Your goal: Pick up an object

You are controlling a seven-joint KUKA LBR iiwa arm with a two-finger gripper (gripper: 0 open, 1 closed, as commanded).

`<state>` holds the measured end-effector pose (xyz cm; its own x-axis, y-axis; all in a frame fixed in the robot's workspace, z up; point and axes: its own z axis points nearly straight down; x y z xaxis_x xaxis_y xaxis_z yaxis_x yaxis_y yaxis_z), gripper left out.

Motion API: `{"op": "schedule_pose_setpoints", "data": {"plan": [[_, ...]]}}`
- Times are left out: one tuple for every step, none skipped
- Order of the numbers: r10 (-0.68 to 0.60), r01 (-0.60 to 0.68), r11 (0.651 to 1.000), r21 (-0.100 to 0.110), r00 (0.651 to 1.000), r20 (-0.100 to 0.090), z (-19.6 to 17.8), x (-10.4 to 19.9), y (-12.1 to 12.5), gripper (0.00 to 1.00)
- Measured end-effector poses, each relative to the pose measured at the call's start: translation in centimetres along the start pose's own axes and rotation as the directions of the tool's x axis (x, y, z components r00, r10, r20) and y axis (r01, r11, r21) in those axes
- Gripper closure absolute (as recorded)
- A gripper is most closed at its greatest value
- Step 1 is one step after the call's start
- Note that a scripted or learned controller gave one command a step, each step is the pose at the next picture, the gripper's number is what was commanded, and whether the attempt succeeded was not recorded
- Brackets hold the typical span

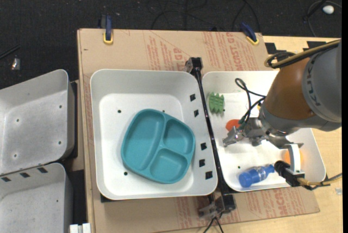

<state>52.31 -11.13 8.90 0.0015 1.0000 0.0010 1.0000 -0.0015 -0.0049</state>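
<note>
— Where is the gripper?

— Low in the right bin, toward its left side, close to the wall that the two bins share. The grey arm with its orange band comes in over that bin's right half.

— Open or closed?

— I can't tell; from this angle the tip is a dark tangle of metal. Nothing can be seen held in it.

— What lies nearest to it?

— A small orange-red object, just beside the gripper on the far side. Whether the two touch I cannot say. Part of it is hidden by the gripper.

— And the rest of that bin?

— A green ridged piece lies farther up, near the dividing wall and apart from the gripper. A blue bottle lies on its side by the near wall, cap end pointing right. Just right of it, partly under the arm, is an orange-and-white object that I can't name more closely.

— The other bin?

— The left bin holds a teal plate with three compartments, lying flat and turned at an angle, about in the middle of the floor.

— What do the bins stand on?

— A tabletop covered in brown cardboard with red print. Two blue-and-yellow clamps grip its far edge, one at either side. Off to the left of it lie white trays, and beyond is dark floor with cables.
</note>
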Motion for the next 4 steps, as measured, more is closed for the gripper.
{"op": "schedule_pose_setpoints", "data": {"plan": [[0.002,-0.002,1.000,-0.004,1.000,0.001,-1.3,0.0,0.1,1.00],[-0.004,0.004,1.000,-0.011,1.000,0.002,-7.4,0.3,0.8,1.00],[-0.003,0.003,1.000,-0.010,1.000,0.002,-11.7,0.1,0.8,1.00],[-0.004,0.004,1.000,-0.010,1.000,0.003,-16.1,-0.4,1.3,1.00]]}}
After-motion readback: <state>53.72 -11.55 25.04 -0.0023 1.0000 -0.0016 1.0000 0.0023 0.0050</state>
